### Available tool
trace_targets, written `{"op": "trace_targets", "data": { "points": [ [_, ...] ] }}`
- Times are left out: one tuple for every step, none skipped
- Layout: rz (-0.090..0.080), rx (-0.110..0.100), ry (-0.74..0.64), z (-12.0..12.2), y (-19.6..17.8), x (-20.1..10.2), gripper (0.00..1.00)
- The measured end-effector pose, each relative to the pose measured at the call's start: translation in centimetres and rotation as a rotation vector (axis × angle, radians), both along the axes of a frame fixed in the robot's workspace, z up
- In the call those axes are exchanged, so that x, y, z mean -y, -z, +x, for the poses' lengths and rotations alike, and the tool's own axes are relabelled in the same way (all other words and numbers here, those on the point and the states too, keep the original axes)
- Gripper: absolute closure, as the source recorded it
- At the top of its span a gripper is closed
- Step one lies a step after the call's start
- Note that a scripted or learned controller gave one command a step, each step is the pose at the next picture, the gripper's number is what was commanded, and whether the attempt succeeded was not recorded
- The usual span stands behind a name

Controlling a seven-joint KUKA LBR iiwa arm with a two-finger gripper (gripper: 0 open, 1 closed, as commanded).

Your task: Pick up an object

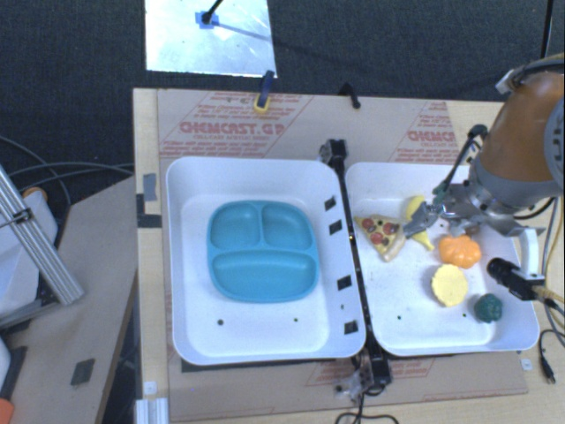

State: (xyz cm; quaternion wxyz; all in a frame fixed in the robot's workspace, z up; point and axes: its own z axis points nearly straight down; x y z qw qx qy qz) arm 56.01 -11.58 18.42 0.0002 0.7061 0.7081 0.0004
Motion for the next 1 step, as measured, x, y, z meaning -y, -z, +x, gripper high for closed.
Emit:
{"op": "trace_targets", "data": {
  "points": [
    [0.001, 0.006, -0.007, 6.07, -0.11, -4.44, 0.0]
  ]
}}
